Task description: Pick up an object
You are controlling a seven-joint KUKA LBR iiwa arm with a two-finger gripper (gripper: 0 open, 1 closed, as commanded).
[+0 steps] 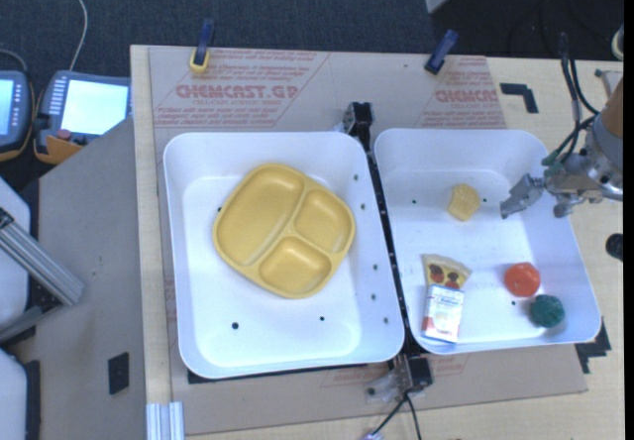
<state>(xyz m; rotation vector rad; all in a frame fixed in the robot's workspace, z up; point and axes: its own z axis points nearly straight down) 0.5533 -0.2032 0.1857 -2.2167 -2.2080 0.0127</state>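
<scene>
The right bin [495, 146] holds a small yellow block [464, 201], a toy pizza slice [447, 273], a white packet [444, 312], a red-orange ball [522, 279] and a dark green round object [546, 310]. My gripper [540, 202] hovers over the bin's right side, a little right of the yellow block and above the red-orange ball. It is open, its two fingers spread apart with nothing between them.
A yellow divided plate [285, 228] lies in the left bin [188, 230]. A black clamp [359, 117] sits at the top of the seam between the bins. Cables hang at the right by the arm. Blue clips [202, 44] hold the board's far edge.
</scene>
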